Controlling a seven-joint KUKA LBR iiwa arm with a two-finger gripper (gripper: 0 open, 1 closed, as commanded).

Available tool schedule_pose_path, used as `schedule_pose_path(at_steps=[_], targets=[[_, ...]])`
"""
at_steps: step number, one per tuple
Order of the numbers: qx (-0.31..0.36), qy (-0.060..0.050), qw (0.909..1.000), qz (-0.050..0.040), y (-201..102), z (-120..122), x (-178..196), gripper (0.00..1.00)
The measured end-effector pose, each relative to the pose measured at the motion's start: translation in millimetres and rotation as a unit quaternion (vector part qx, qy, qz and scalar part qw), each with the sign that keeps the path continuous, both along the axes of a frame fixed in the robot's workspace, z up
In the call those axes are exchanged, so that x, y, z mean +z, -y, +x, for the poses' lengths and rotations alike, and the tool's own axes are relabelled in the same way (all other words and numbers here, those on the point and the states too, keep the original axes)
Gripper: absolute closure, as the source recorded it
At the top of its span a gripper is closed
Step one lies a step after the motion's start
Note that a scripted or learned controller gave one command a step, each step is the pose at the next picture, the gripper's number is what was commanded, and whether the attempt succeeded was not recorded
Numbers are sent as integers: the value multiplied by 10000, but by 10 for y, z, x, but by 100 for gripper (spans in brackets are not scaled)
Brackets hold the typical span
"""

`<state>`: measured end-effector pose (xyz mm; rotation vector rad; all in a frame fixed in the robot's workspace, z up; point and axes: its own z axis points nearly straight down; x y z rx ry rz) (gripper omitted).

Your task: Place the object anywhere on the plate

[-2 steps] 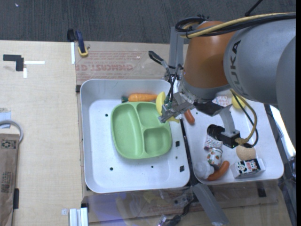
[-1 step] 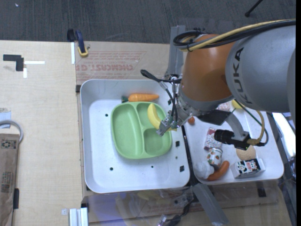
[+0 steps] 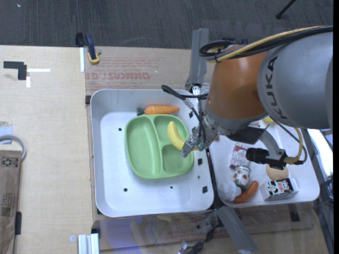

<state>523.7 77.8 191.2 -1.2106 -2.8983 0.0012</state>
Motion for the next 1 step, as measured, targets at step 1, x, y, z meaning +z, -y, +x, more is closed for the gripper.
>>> schedule_pose_path(at_steps=[1], targets=[[1, 2, 10000, 0, 1, 1, 1, 0]])
